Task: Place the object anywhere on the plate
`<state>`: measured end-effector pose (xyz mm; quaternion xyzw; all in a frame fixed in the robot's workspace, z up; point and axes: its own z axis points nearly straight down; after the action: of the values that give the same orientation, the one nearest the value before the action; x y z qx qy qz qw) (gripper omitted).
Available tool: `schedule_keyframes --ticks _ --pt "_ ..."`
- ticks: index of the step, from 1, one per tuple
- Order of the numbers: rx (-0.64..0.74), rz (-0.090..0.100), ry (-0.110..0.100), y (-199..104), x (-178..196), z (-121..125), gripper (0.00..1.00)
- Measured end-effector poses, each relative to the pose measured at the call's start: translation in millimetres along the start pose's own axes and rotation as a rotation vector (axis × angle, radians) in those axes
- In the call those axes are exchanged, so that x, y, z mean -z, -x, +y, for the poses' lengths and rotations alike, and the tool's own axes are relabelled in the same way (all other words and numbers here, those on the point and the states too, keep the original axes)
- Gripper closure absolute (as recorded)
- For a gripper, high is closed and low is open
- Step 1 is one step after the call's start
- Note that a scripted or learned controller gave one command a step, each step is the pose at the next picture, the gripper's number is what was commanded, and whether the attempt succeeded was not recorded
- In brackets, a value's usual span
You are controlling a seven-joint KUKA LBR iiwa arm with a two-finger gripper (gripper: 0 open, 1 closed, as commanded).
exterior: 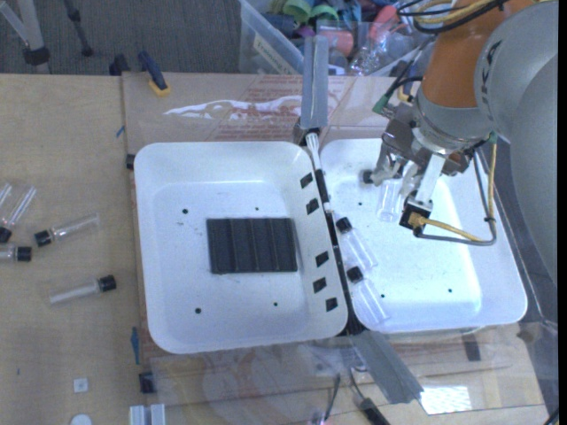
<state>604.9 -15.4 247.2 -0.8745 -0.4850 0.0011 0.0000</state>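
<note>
Reaching in from the right, the grey arm [523,104] bent down over the right bin [496,304], its orange band [452,60] sitting just above the wrist. The gripper [397,189] hung pointing downward over the upper half of that bin, near its far wall. Whether it was open or closed, and what if anything it held, could not be made out.

A pale wooden bench [62,149] carried everything, with a brown sheet [221,104] spread beneath the bins and grey carpet [177,16] beyond the far edge. The left bin [155,326] and the right bin sat touching side by side. A grey bar [314,78] ran up from the seam, and a row of small black clips [312,206] lined the shared wall. Behind them stood a clear crate [261,20] heaped with coloured items.

The dark ribbed plate [252,244] lay flat in the middle of the left bin. Clear capped vials [361,257] lay in the right bin along its left wall, below and left of the gripper and apart from the plate, with the shared wall between them. Loose vials [80,288] of the same kind lay scattered on the bench, well left of the bins. A blue clamp [155,78] rested at the sheet's far left corner. A small dark piece [365,177] sat just left of the gripper, too small to identify.
</note>
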Motion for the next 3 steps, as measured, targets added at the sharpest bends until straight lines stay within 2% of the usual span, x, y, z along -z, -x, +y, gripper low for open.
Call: schedule_keyframes --ticks 1,2,3 --pt "-0.119 -0.001 -0.005 0.4 -36.2 -95.4 1.00" --pt "0.119 -0.002 -0.006 -52.8 -29.2 -172.0 1.00" --pt "0.118 0.000 -0.001 -135.4 -43.1 -233.8 1.00"
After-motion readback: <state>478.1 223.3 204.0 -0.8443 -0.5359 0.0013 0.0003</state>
